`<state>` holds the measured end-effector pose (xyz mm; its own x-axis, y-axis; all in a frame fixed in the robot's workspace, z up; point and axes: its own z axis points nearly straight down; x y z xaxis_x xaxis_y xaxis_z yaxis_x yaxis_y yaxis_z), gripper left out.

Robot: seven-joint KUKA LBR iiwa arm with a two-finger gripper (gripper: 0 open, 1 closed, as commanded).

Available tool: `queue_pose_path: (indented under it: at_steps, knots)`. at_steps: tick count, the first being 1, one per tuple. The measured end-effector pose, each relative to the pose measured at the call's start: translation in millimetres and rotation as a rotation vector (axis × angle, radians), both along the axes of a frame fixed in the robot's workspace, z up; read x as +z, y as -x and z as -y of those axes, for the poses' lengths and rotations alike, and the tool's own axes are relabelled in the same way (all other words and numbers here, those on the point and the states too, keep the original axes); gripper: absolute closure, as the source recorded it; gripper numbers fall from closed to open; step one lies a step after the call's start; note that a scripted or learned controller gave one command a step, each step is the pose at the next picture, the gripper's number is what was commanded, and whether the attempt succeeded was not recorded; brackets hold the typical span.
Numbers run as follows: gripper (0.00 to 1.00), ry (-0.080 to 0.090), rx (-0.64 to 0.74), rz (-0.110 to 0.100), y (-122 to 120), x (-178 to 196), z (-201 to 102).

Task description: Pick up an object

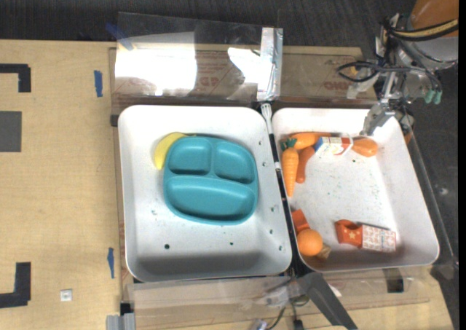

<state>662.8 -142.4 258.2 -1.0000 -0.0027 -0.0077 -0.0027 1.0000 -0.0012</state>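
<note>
My gripper [388, 120] hangs over the far right corner of the right bin [408, 197]. It is open, with nothing between its fingers. Just below and left of it lies a small orange piece [365, 148]. A white and red packet [333, 145] and another orange item [303, 140] lie along the bin's far wall. A carrot [291, 165] rests against the left wall. An orange ball [310, 242] sits in the near left corner. A red and white carton [366, 236] lies near the front wall.
The left bin [138, 234] holds a teal divided plate [211, 179] with a yellow item [166, 145] partly under its far left edge. A clear plastic sheet [196, 66] stands behind the bins. Cables [364, 70] hang by the wrist.
</note>
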Motion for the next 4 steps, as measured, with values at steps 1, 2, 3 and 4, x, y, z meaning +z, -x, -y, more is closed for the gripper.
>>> queue_pose_path:
  at_steps: [1,2,3,4]
  knots:
    - [0.00,-0.003,0.028,-0.012,-2.6,-137.7,-2.3]
    - [0.00,0.000,0.040,-0.010,-4.1,-168.9,-28.0]
    - [1.00,0.003,0.042,0.008,-8.4,-155.1,-28.8]
    - [1.00,0.001,0.104,0.015,17.5,-28.5,-77.6]
